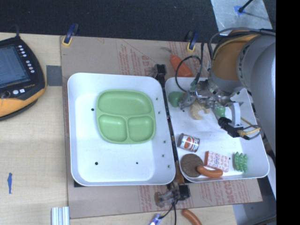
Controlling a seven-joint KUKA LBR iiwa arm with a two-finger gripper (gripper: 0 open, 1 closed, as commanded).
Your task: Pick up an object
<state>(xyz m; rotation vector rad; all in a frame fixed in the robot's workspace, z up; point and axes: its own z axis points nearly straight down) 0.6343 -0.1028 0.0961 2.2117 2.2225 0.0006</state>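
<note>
The jaws (199, 99) hang low over the far end of the right-hand shallow white plastic bin (255, 172), just above a pale beige lumpy object (199, 111) beside a small green round piece (175, 98); whether they are released or clenched I cannot tell. A good pick probably means centring on the beige lump and clearing the green piece before lifting

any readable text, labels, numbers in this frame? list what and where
None can be read outright.
Brown cardboard sheet under the bins: faint red printed lettering, too washed out to read.
Small red-and-white tin can in the right bin: label too small.
Red-and-white patterned packet: print blurred.
Orange-edged handheld control pendant at left: screen and button marks unreadable.
</note>
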